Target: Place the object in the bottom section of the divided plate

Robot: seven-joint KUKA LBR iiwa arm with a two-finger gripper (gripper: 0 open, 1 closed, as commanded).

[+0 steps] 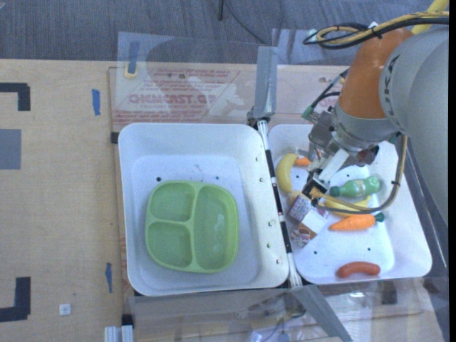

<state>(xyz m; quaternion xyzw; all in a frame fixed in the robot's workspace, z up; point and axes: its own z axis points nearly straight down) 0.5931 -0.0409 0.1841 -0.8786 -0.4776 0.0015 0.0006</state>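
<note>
Wooden table (57,191), two white bins: green divided plate (192,226) waits left of centre, claw (317,184) low over right-bin clutter by the banana (285,171), grip state unreadable, target object unclear; best isolate one item before lifting.

Bright even overhead light, soft shadows, mild glare on white bins (135,144), slightly soft focus

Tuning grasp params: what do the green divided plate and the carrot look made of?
Green divided plate: likely moulded plastic, smooth with a soft sheen, uniform lime colour, rounded dividers. Carrot: probably toy plastic, even orange with a green tip; too small to tell the finish for sure.
</note>
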